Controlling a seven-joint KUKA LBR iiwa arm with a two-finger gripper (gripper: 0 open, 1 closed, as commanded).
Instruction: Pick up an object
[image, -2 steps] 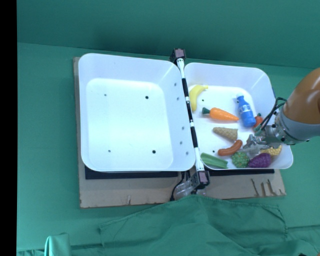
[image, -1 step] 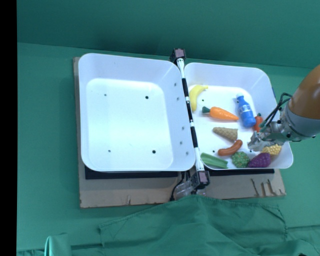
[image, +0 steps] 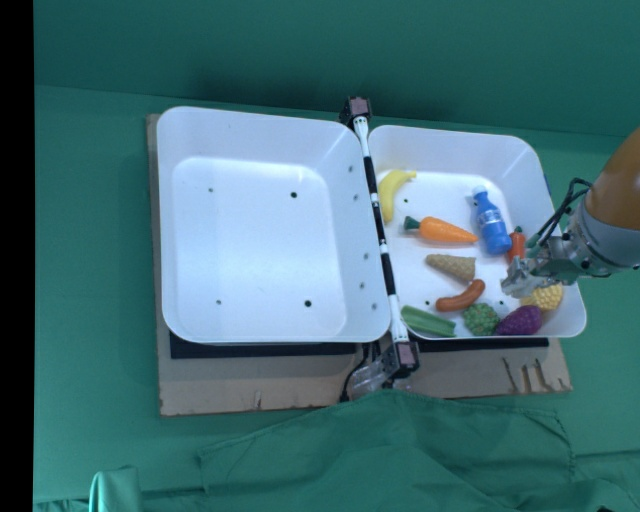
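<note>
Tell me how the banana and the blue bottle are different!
The banana is yellow and curved; the blue bottle is blue and straight with a white label. The banana lies by the bar between the bins, while the bottle lies nearer the gripper. The banana looks thinner than the bottle. Both lie flat in the right bin, and neither is being held.

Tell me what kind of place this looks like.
Probably a robot lab's grasping test bench: two white bins sit on cardboard over green cloth, toy food such as a carrot lies in the right one, and the arm's gripper reaches in.
</note>
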